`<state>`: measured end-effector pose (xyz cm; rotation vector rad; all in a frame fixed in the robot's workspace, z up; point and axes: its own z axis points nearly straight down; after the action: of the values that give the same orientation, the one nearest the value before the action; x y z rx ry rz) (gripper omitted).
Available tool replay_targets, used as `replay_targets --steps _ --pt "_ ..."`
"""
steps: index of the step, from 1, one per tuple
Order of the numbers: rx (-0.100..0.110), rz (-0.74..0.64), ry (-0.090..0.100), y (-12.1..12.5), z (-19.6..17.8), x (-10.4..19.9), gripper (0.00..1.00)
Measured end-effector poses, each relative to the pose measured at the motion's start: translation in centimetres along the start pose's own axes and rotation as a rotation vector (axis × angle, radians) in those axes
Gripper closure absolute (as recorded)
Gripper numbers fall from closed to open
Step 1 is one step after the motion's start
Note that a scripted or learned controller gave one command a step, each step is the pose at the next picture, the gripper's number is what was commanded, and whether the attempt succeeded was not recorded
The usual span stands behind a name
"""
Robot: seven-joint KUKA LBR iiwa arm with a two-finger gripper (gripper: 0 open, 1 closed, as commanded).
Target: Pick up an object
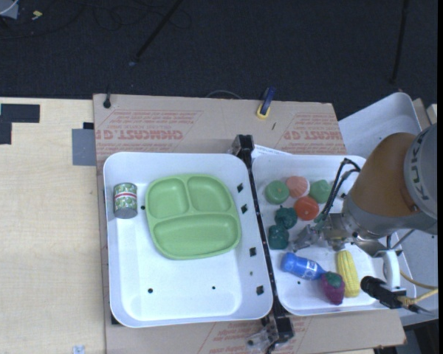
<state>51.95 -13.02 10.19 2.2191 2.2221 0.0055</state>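
Note:
The right bin (pixel 354 304) holds several small toys: a blue bottle (pixel 303 265), a yellow corn cob (pixel 348 271), a purple piece (pixel 333 287), dark green pieces (pixel 282 226), a light green one (pixel 277 192), a pink one (pixel 297 185) and an orange-red one (pixel 306 208). My gripper (pixel 315 235) is low over the middle of this bin, between the dark green pieces and the corn, just above the blue bottle. The wrist and its cables cover the tips.
The left bin (pixel 125 286) holds a light green divided plate (pixel 193 215) and a small can (pixel 125 200) by its left wall. A black divider clamp (pixel 245 153) sits between the bins. Cardboard lies underneath both.

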Motion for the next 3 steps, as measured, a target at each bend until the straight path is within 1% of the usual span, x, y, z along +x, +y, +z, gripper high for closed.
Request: replay_targets --steps 1,2,3 --pt "0.008 0.006 0.000 -0.1 1.5 0.0 0.00" --pt "0.008 0.014 0.001 -0.1 0.4 -0.2 1.00" --pt "0.000 0.006 -0.002 -0.3 -5.8 -0.4 1.00"
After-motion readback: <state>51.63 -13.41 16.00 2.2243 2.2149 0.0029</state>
